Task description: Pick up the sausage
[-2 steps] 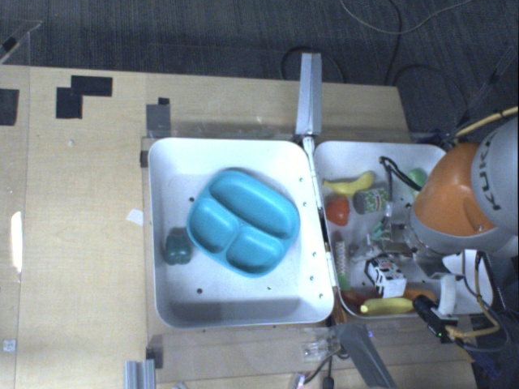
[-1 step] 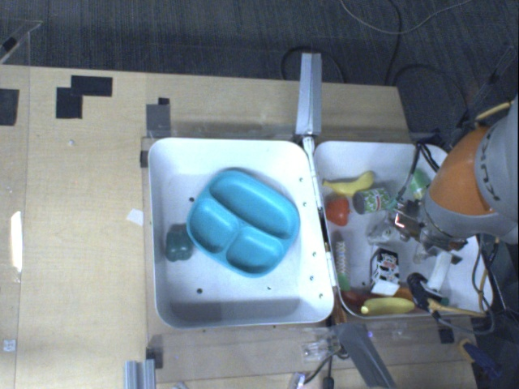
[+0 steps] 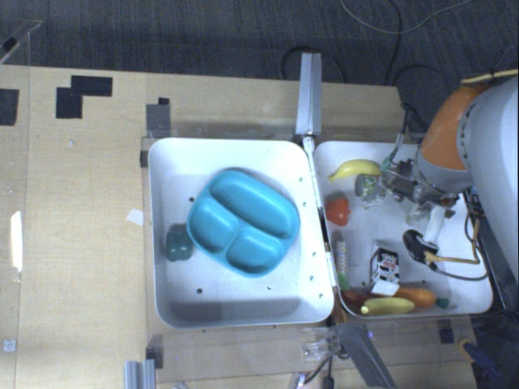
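Claw hovers near the back of the right bin, beside a banana; whether it is clenched or released I cannot tell. What looks like the sausage lies at the bin's front edge, well apart, its long axis roughly along that edge.

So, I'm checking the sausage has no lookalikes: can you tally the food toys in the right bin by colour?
Yellow: 2 (banana, long yellow piece)
Red: 1 (round red toy)
Orange: 1 (carrot)
Dark red-brown: 1 (sausage)
Total: 5
Pale ribbed piece by the wall: too unclear, uncounted.
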{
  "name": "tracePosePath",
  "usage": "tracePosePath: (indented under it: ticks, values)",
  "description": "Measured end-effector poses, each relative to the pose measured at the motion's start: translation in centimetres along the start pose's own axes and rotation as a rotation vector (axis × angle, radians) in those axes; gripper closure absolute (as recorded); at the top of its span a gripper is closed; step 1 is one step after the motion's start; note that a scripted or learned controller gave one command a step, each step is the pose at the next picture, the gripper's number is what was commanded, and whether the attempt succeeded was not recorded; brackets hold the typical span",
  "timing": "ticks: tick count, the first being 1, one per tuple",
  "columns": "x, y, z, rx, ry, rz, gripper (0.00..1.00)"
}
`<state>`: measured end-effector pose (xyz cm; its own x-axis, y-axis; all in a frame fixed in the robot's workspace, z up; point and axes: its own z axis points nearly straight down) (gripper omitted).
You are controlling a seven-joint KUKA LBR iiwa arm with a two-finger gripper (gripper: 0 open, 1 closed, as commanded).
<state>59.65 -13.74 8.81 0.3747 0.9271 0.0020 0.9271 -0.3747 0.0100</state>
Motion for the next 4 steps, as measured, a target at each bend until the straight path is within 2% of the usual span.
tracePosePath:
  ticks: [1, 2, 3, 4]
  values:
    - [0.5, -3.9, -0.1, 0.000, 0.000, 0.129, 0.00]
    - [2.3, -7.2, -0.2, -0.003, 0.002, -0.105, 0.00]
    - [4.0, -4.1, -0.1, -0.001, 0.001, -0.192, 0.00]
    - [5.7, 2.6, 0.1, 0.011, -0.007, -0.186, 0.00]
